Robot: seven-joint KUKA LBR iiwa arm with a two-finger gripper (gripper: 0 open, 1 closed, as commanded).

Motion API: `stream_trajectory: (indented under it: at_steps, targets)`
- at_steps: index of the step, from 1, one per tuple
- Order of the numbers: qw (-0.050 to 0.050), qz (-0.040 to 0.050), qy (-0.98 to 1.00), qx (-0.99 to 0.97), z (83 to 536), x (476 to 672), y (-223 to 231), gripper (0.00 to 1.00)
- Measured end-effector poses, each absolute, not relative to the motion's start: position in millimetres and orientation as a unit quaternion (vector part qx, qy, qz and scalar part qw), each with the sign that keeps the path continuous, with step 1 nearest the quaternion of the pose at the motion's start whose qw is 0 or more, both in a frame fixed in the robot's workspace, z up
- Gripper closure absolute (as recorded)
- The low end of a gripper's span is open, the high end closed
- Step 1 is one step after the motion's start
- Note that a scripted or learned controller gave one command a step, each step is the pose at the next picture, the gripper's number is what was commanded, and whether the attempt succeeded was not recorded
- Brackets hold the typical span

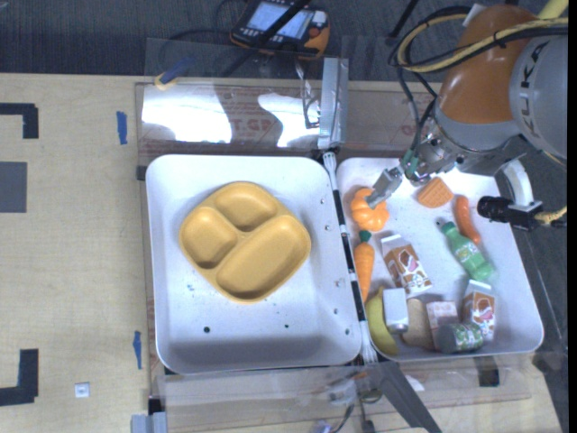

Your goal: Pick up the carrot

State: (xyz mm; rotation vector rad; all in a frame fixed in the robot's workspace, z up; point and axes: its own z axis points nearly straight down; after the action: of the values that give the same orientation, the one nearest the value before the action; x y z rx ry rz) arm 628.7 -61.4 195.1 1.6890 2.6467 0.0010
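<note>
Two white bins are seen side by side on the surface [72, 242]. Left bin [171, 314]: a yellow three-compartment plate [245, 240] is lying near its middle.

Right bin [523, 287]: it is crowded with toy food. The carrot [363, 264] is lying against the bin's left wall, long axis running roughly near-to-far, green stub at the far end. A small orange pumpkin [368, 211] is placed just beyond it, near touching. A yellow banana [380, 326] is seen just nearer than the carrot, at the bin's near-left corner. Small cartons [406, 269] are set right of the carrot. A green bottle [466, 253], a second, redder carrot-like piece [466, 220] and an orange wedge [435, 193] are lying further right. More boxes and a can are clustered along the near edge.

The arm is reaching in from the right, wrist over the far part of the right bin. The claw [389, 184] is positioned above the pumpkin's far-right side, apart from the carrot. Nothing is seen gripped. Whether the claw is open or closed cannot be told from this angle.

A handheld pendant [275, 23] is lying beyond the bins.
</note>
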Motion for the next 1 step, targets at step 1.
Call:
stream_trajectory:
  at_steps: [1]
  targets:
    - [0.001, 0.0003, 0.843, 0.538, 195.1, 628.7, -61.8, 0.00]
